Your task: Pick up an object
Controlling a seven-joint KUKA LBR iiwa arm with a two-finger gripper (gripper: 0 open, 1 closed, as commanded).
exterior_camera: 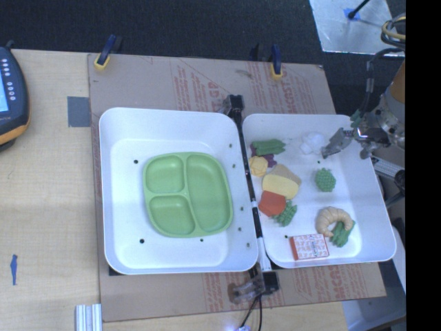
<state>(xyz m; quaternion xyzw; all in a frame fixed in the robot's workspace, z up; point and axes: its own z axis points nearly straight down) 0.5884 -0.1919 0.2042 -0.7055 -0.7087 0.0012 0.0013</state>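
Tool (336, 145) hung over right bin's (382, 219) far corner, fingers apart w/ nothing btwn; broccoli (325, 179) sat just below, croissant (333, 218) nearer.

Toy foods lie scattered in the right bin (372, 185): croissant (333, 218), broccoli (325, 180), cheese wedge (281, 184).

This is a robotics lab test bench. A cardboard sheet (207, 81) is clamped to the wooden bench (48, 185) with spring clamps (105, 52), and two white bins (117, 185) sit on it. A teach pendant (10, 95) lies at the bench's left edge, and cables (251, 309) run off the near edge.
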